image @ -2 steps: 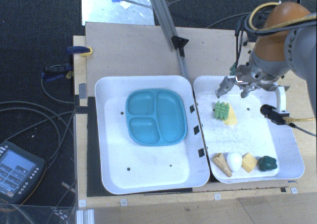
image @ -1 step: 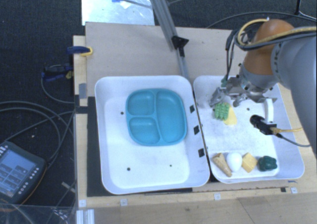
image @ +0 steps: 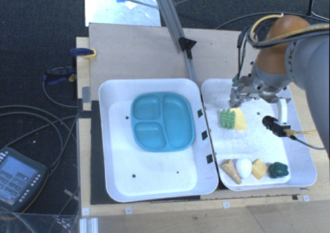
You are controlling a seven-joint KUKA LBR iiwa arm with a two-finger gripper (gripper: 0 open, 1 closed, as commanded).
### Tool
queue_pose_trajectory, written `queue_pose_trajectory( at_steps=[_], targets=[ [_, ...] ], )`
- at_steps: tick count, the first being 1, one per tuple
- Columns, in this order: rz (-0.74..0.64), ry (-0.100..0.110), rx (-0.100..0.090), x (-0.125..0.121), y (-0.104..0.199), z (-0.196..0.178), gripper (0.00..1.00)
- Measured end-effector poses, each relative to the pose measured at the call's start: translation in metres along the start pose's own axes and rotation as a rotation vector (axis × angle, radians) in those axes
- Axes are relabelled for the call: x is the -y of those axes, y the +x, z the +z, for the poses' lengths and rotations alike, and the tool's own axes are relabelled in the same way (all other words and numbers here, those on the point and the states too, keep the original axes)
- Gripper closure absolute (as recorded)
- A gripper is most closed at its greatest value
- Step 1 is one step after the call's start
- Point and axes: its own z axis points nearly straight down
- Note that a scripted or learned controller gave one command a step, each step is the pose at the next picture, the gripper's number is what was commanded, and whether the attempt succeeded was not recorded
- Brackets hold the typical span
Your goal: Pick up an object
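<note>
Fingers: the gripper (image: 236, 102) is lowered over the green and yellow toy (image: 232, 119) in the right bin (image: 301, 172); open or closed cannot be told.
Done: nothing is seen lifted.
Left: grasp and lift are judged outstanding.
Others: four small toys (image: 254, 168) lie along that bin's near edge.

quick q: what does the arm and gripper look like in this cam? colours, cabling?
The arm is grey with rounded links and a glossy orange band above the wrist. Dark and yellowish cables loop around that band. Below it sits a grey metal gripper, too small here to make out in detail. A white bracket hangs beside it, ending in a black plug with a thin yellow lead.
</note>
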Motion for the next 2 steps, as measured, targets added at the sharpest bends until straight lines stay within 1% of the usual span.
queue_pose_trajectory(
  at_steps=[1, 2],
  targets=[
    [-0.006, -0.004, 0.001, -0.006, 0.007, -0.062, 1.0],
    [-0.006, -0.004, 0.001, -0.009, 0.006, -0.118, 1.0]
  ],
)
